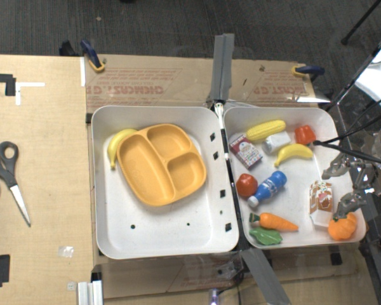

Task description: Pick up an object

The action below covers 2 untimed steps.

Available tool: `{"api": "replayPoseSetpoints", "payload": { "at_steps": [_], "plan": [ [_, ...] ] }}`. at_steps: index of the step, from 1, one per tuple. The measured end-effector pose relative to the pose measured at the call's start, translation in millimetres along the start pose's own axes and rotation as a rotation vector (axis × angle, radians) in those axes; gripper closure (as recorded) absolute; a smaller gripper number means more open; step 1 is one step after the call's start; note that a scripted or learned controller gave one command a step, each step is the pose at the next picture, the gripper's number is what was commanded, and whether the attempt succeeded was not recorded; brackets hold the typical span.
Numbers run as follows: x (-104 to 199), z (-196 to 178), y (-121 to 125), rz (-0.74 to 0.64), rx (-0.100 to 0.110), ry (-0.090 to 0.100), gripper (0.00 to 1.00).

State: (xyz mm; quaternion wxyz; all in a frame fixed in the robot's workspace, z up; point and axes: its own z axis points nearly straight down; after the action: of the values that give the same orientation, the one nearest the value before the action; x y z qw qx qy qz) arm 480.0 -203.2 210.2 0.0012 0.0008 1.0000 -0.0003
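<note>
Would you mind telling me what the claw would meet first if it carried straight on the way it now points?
The claw hangs at the right bin's right edge, fingers pointing down. Straight below sit the small orange pumpkin and the white packet beside it; probably the pumpkin first, though depth is unclear from this slant.

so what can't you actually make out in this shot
- Gripper: at the right bin's edge in the camera view, too small and tangled in cables to tell if open.
- Banana in the left bin: mostly hidden under the yellow plate.
- Carton print: too small to read.
</note>
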Motion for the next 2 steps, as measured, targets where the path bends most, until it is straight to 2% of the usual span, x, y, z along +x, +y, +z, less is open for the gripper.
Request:
{"api": "replayPoseSetpoints", "payload": {
  "at_steps": [1, 2],
  "plan": [
    [1.3, 118.1, -15.1, -0.036, 0.000, -0.001, 0.00],
    [-58.2, 117.9, 34.7, -0.146, 0.000, -0.002, 0.00]
  ]
}}
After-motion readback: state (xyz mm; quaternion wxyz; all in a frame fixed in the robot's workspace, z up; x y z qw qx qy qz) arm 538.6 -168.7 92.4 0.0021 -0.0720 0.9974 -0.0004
